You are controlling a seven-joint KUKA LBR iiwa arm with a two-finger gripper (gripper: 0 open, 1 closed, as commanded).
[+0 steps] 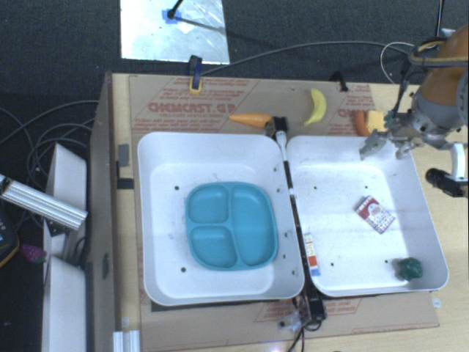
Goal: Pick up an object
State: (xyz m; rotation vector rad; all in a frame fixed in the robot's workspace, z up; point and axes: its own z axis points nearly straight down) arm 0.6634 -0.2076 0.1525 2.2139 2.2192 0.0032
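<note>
Camera view: blue tray (231,224) in left bin (157,167)

Two white bins sit side by side on the table, the left bin (157,196) and the right bin (337,189). One blue divided plate (231,224) lies in the left. The right holds one red-and-white packet (375,214) and one green lump (409,268). Above the bins: one banana (316,106), one carrot (249,120).

Blue plate (231,224), yellow banana (316,105)
</note>
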